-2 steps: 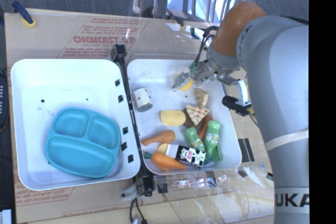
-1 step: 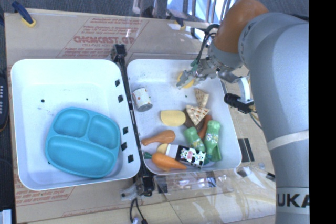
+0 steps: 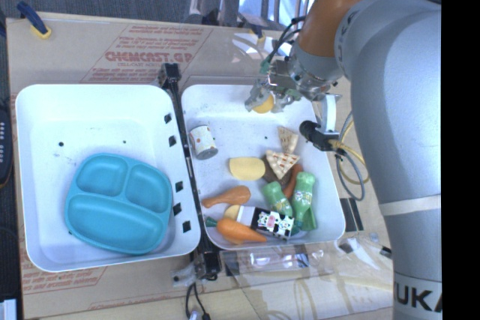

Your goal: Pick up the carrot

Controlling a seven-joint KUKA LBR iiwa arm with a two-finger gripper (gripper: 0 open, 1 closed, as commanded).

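One carrot lies at the near edge of the right bin, beside a milk carton — untouched. The end effector hangs at the far end, clenched on a yellow piece — the approach remains: release, travel, descend.

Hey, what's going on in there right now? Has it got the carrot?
Gripper at right bin's far edge, around a yellow piece, not the carrot. Carrot lies at near edge, untouched. Milk carton and chicken drumstick crowd it.
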